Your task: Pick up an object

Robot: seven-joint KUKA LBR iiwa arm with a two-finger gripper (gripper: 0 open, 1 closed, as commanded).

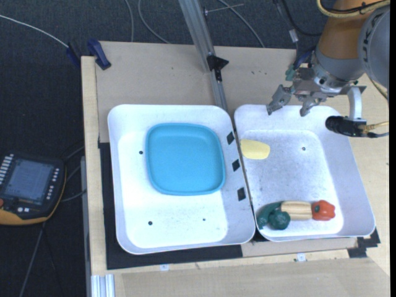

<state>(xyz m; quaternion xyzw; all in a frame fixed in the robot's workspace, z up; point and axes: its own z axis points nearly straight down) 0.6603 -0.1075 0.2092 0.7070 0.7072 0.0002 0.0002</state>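
Trouble, I judge, is my claw [290, 103], spread open and holding nothing at the upper right bin's [346, 166] rim, descending wide of the yellow piece [255, 149].

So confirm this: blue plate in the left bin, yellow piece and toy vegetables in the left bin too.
Not quite. The camera view shows the yellow piece and toy vegetables in the right bin; the blue plate is in the left bin.

The arm [362, 23] reaches in from the right, its orange band high, wrist bent downward. The gripper [289, 107] hangs with both fingers spread apart, holding nothing.
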